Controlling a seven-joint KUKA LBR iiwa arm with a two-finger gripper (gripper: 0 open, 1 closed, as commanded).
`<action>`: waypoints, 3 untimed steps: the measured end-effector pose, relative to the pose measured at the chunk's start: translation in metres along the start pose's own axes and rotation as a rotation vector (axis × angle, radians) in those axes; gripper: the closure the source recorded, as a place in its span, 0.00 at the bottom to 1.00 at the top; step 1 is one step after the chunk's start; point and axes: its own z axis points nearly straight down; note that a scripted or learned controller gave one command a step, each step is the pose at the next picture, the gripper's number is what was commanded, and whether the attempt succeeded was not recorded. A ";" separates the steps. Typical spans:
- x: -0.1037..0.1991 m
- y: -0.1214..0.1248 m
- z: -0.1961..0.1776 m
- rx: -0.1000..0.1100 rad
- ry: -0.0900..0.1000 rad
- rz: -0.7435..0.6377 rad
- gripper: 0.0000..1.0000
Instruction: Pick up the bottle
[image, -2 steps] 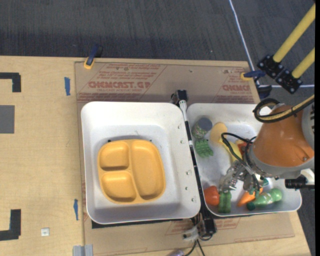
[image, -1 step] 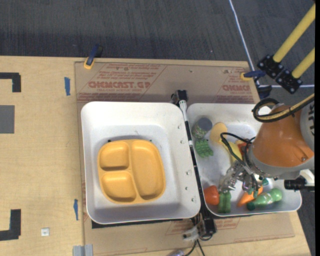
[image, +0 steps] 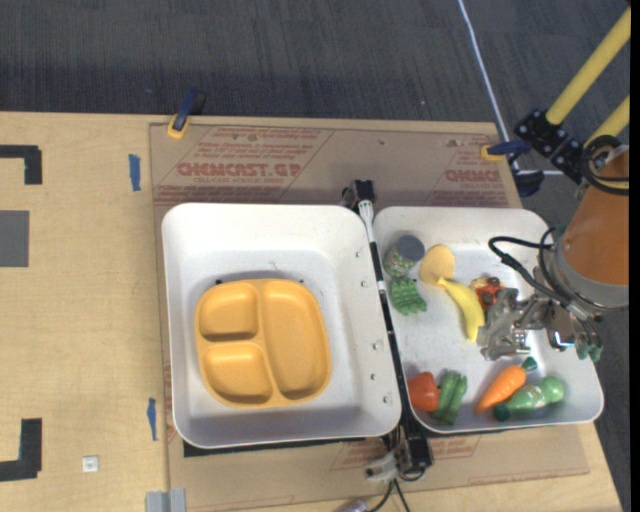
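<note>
A small clear bottle (image: 401, 257) with a grey cap lies in the right bin (image: 570, 412) at its far left corner, beside the divider. My gripper (image: 505, 335) hangs low over the middle right of that bin, well to the right of the bottle and apart from it. It sits just right of a banana (image: 463, 306) and above a carrot (image: 500, 388). Nothing is visibly held.
The right bin also holds a yellow pear-like fruit (image: 437, 263), a green ridged piece (image: 407, 297), a red tomato (image: 423, 390), a green vegetable (image: 452, 393) and a green-and-white object (image: 533, 397). A yellow divided plate (image: 262, 340) fills the left bin (image: 185, 300).
</note>
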 end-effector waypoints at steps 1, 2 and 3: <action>0.001 0.004 0.114 0.002 -0.003 -0.409 1.00; -0.002 0.020 0.115 0.003 -0.004 -0.376 1.00; -0.004 0.006 -0.003 -0.001 0.001 -0.553 1.00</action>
